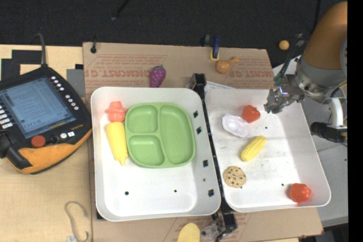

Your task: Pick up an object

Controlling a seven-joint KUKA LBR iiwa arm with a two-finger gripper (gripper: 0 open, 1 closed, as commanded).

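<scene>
My gripper (274, 105) hangs over the right bin (317, 147), near its far right side. Just left of it lies a small red tomato (250, 114), apart from the fingertips. A white crumpled object (235, 125) sits beside the tomato. Below them lie a yellow corn cob (253, 148), a cookie (234, 177) and a red pepper (299, 192) at the near right corner. Nothing shows between the fingers.
The left bin (147, 195) holds a green divided plate (159, 135), a yellow bottle (117, 141) and a pink toy (115, 111). A purple grape bunch (157, 75) and an orange toy (226, 64) lie on cardboard behind the bins. A teach pendant (39, 113) sits at left.
</scene>
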